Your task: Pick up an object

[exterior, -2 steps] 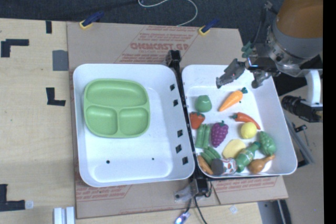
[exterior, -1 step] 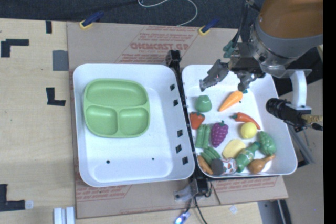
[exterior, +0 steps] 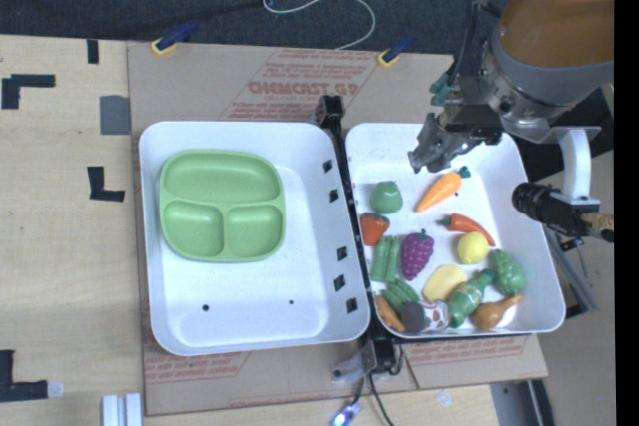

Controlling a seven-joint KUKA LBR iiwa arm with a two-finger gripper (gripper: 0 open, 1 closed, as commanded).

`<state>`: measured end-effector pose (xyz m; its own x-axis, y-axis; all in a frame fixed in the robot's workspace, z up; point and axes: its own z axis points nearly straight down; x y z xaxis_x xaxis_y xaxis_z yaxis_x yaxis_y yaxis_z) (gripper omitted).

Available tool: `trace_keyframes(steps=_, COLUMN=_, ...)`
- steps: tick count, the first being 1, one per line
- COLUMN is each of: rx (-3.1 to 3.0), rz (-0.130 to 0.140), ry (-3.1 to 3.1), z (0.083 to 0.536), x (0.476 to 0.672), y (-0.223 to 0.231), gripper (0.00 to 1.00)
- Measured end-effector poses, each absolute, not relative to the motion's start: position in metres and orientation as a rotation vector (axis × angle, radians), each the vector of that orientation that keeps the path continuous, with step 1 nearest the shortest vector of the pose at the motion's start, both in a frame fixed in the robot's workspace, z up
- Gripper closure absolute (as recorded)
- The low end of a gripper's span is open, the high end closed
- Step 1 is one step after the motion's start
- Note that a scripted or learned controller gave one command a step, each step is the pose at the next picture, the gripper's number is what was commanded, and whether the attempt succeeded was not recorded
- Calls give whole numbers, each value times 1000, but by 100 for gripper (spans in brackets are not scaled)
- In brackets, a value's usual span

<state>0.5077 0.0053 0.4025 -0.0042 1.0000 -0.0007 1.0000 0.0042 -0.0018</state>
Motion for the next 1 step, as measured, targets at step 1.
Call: trace_keyframes(steps=1, rx=-2215, rz=-6, ry=-2231, z=452, x=483, y=49, gripper=100)
